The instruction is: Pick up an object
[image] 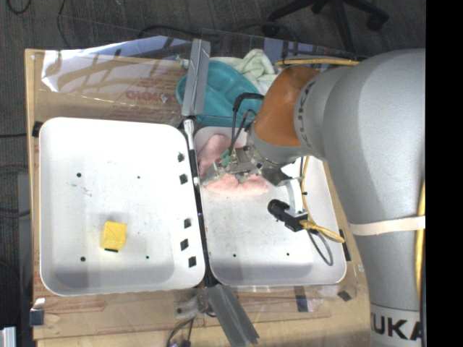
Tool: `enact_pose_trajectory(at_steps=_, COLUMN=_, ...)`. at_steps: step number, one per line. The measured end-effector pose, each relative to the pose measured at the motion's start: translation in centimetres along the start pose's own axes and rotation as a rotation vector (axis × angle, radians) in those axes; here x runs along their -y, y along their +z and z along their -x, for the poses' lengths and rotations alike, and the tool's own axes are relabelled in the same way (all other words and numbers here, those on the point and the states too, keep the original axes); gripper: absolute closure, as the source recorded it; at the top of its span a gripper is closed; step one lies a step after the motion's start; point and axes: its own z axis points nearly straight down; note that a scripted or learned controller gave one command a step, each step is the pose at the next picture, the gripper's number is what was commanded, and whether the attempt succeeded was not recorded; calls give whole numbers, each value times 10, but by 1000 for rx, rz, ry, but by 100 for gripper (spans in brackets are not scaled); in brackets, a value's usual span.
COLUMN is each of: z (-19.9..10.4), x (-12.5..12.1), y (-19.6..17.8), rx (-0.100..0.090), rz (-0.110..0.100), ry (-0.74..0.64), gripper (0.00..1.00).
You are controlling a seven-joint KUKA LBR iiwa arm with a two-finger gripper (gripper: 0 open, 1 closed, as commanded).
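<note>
My gripper (230, 166) is low in the right bin (275, 259), at its far left corner, pressed down among soft things. A pink cloth-like object (235, 183) lies right under and beside it, and a paler pink piece (212, 150) shows just behind. The wrist hides the fingertips. A small yellow block (113, 236) rests in the left bin (72, 150), toward its near left, far from the gripper.
A teal cloth (217, 89) and a pale green cloth (257, 65) are heaped behind the right bin's far edge. The grey arm covers the right bin's right side. A black cable fitting (286, 214) hangs over the bin's middle.
</note>
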Motion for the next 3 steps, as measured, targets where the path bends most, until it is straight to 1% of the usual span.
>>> enact_pose_trajectory(at_steps=1, z=1, x=0, y=-9, rx=1, rz=-4, ry=-3, gripper=100)
enact_pose_trajectory(at_steps=2, z=1, x=1, y=-16, rx=-1, rz=-10, ry=-6, gripper=100)
enact_pose_trajectory(at_steps=3, z=-18, x=-57, y=-97, rx=-1, rz=-6, ry=249, gripper=100)
